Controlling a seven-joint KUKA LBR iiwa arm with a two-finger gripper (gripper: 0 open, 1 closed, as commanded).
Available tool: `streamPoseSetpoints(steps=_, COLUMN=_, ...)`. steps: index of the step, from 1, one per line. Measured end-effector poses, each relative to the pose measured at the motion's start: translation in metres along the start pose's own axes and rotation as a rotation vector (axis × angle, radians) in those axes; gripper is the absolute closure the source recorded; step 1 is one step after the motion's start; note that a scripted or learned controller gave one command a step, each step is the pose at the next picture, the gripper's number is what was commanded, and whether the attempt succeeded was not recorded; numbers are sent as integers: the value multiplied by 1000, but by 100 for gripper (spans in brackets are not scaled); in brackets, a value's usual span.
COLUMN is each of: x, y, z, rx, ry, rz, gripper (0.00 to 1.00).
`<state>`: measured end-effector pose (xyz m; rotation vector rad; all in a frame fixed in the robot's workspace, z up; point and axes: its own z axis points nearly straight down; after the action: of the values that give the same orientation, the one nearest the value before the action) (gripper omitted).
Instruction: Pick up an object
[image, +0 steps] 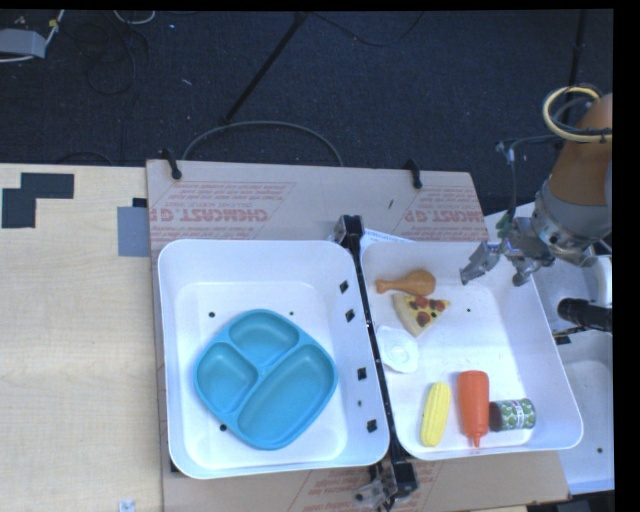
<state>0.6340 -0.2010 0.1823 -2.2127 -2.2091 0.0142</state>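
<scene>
- Since the task names no one object, the orange bottle (474, 404) looks the likeliest pick: it lies on its side near the front wall of the right bin (545, 330), cap toward the front.
- Judged light, hollow, stiff plastic; smooth and round, so it may roll or slip. Best taken across the body's middle, fingers on either long side.
- Just left of the bottle, a yellow corn cob (435, 413), nearly parallel, with a narrow gap; just right of it, a small green can (514, 414), touching or nearly so. Both crowd a finger's path.
- Well behind the bottle, toward the bin's back: a pizza slice (421, 312), flat and hard to get under, and a drumstick (408, 283), whose thin shank offers a fair hold.
- Between those and the bottle, a small white piece (398, 352) near the divider; shape unclear.
- Gripper (500, 263) hovers over the bin's back right corner, far from the bottle; fingers spread apart, nothing between them.
- Left of the bottle's bin, the left bin (170, 300) bears a blue divided plate (265, 377).
</scene>
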Motion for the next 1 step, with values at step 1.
streamPoseSetpoints(steps=1, x=0, y=3, z=-9, rx=-14, ry=-3, rz=-2, gripper=0)
